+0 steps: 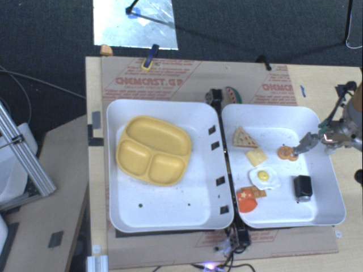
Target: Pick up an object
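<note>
1. The gripper [299, 147] is seen at the right bin [326, 169]'s three o'clock side; whether it is spread or pressed together cannot be told.
2. A small orange toy food piece [287, 153] lies touching its tip.
3. It is judged light, stiff and flat – best pinched across its edges (slippery, probably).

Both white bins [170, 220] look like smooth, slightly glossy plastic. Well left of the fingers [299, 148], the yellow divided plate [153, 149] is matt plastic. The worktop [193, 78] wears printed brown cardboard, and beyond it lies a shiny foil-like sheet [135, 15].
</note>
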